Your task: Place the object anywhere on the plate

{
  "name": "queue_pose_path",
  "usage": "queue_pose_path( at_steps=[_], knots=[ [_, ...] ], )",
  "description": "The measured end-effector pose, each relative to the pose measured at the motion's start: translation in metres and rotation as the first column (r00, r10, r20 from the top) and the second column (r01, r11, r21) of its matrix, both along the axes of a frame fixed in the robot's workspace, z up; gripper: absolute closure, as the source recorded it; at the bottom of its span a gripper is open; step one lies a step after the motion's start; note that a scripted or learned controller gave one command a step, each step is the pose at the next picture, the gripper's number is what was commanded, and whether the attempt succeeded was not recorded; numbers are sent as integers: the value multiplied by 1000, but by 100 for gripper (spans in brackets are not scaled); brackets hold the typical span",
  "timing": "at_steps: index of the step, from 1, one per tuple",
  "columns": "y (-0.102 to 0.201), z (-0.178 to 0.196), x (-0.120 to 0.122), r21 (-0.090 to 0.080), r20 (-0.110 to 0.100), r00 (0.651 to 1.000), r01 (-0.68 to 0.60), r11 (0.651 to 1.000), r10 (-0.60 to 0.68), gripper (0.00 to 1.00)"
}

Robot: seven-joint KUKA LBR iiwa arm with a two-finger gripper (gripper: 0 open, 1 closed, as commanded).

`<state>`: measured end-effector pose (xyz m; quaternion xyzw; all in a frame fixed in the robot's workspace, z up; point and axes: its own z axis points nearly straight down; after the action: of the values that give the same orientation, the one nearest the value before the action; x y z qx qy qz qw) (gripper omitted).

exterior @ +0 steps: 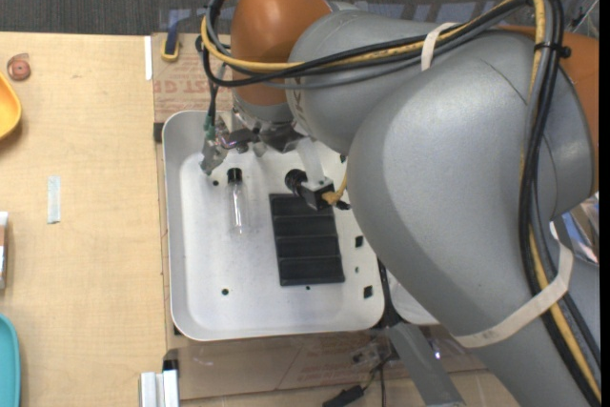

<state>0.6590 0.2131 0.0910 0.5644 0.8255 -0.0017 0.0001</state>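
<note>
My gripper (227,148) hangs over the far left part of the white bin (191,300), under the orange wrist band. Just below it a thin clear tube with a black cap (235,205) lies on the bin floor, pointing toward the near side. I cannot tell whether the tube touches the gripper. To the right of the tube, a black ribbed rectangular slab (307,241) lies flat in the middle of the bin. The grey arm covers the right side of the view and hides the second bin.
A wooden tabletop (86,234) lies left of the bin, with a yellow object (6,114) at its left edge, a small reddish disc (17,67), a pale strip (54,200) and a teal edge (6,362). Near the bin's front left is a tiny black dot (225,292).
</note>
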Motion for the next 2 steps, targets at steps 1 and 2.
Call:
queue_pose_path(
  at_steps=[1,2],
  knots=[
    [-13,0,-1,3,-5,911,-412,911,412,0],
    [8,0,-32,1,0,1000,-28,1000,28,0]
  ],
)
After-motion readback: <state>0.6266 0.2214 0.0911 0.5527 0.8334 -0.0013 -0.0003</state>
